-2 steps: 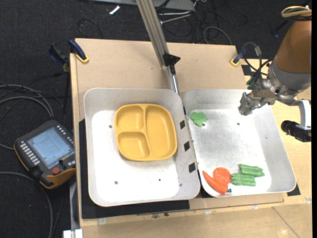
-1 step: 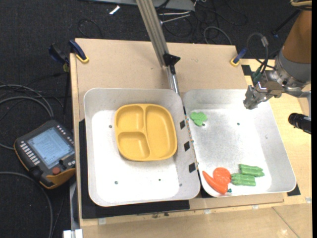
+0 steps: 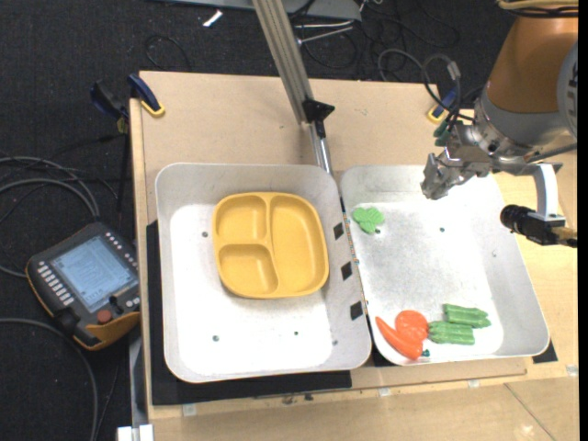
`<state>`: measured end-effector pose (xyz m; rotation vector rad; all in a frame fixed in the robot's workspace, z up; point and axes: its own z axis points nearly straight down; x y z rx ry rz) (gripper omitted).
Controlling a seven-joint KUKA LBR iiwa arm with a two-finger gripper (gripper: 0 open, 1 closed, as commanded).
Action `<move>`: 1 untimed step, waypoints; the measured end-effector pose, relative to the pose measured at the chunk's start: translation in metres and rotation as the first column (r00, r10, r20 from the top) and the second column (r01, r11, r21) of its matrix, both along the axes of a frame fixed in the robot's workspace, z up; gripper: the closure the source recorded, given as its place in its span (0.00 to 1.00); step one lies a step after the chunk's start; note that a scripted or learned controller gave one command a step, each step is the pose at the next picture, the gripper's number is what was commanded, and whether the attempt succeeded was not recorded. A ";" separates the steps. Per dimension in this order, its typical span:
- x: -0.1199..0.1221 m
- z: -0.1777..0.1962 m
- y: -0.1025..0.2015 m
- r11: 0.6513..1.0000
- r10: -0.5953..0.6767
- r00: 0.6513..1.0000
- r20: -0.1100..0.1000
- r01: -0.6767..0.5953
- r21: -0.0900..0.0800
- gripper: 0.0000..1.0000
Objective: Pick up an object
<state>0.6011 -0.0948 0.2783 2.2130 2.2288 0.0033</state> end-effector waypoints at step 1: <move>0.009 0.001 0.052 1.000 0.001 1.000 0.000 -0.001 0.000 1.00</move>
